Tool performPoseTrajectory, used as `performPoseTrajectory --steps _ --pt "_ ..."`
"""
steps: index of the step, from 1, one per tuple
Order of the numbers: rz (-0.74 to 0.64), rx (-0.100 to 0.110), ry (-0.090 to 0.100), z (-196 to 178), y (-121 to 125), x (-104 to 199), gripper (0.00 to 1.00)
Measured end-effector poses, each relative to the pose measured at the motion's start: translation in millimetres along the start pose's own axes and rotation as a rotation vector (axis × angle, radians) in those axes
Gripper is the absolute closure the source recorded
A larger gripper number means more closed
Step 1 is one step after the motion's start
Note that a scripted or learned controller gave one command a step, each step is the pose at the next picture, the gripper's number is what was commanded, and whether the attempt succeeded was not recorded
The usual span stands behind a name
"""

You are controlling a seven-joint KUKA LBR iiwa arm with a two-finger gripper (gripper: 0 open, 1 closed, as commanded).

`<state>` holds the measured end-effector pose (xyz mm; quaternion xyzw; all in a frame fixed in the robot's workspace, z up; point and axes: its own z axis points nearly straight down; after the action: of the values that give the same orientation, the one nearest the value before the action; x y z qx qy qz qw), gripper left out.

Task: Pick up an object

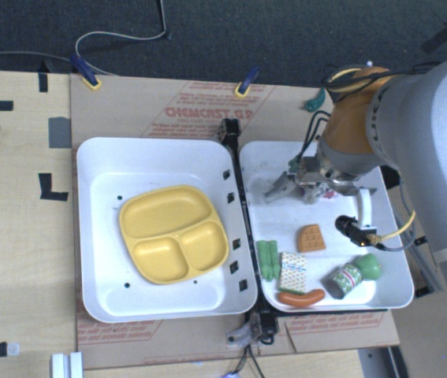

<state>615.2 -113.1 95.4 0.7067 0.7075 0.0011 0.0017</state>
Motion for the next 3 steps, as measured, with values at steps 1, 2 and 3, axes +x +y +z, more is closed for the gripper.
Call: performPoseTrajectory --steps 1,2,3 --pt "0.000 0.009 0.003 10.7 48.2 -10.8 0.00" --pt "0.000 0.003 -0.001 9.8 11.6 10.1 0.00" --pt "0.000 0.002 -0.001 0.1 11.9 9.9 1.00"
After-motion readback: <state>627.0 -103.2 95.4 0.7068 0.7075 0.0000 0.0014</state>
